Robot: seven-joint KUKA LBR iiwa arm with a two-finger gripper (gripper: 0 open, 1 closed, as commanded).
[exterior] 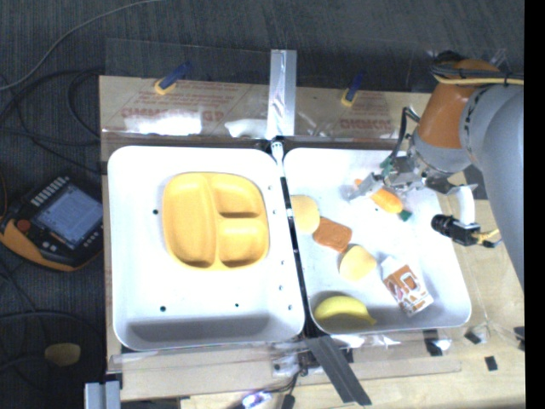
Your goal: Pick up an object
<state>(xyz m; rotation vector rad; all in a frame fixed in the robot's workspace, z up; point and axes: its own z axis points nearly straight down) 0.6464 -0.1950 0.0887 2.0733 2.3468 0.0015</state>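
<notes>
Here, in the camera view, the claw point(387, 181) is low over the far part of the right bin point(451, 301), right above a small orange piece point(388, 200) with a green end, likely the pick target since the arm has reached to it; how far the claw is open, or whether it grips the piece, I cannot tell. That bin holds six loose things spread apart, probably so each can be reached alone: the orange piece, a pale yellow round point(305, 212), an orange-brown block point(333, 234), a pale lump point(358, 263), a yellow fruit point(342, 311) by the near edge, and a small printed carton point(406, 287). The left bin point(136, 313) carries one yellow divided tray point(215, 219) at its middle.
</notes>
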